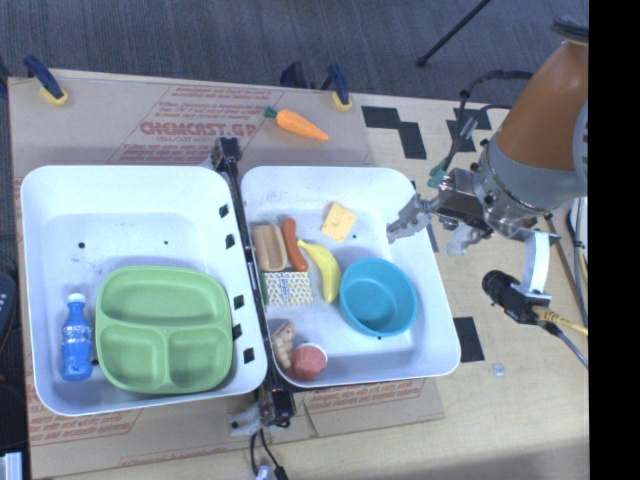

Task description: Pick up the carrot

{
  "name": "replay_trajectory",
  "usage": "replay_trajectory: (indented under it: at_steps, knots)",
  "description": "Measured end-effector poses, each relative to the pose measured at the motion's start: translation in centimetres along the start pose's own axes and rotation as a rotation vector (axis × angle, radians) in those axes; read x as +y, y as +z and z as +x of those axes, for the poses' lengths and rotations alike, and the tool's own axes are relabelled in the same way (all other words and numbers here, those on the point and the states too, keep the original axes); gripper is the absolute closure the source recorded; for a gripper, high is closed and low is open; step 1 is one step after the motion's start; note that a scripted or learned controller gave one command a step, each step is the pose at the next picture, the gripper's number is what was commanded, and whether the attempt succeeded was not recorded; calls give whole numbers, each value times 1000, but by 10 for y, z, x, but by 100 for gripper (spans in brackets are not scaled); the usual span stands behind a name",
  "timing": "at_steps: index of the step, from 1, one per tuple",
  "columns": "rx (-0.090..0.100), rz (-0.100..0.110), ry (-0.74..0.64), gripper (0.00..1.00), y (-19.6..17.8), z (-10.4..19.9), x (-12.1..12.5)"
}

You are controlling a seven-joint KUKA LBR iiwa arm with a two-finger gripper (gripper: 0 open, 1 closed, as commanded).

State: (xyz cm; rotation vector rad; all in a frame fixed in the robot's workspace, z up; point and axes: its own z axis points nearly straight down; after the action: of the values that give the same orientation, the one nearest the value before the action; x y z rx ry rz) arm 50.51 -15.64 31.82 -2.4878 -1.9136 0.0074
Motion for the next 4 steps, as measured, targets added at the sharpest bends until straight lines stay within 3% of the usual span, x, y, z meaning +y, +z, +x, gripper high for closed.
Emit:
replay_trajectory:
  at_steps: [1, 2, 3, 4]
  knots:
    - [1, 12, 99, 0, 77, 65, 33]
    - [2, -14, 263, 0, -96, 31, 38]
    - [1, -3, 298, 0, -124, -24, -25]
    - [2, 6, 277, 100, -132, -19, -24]
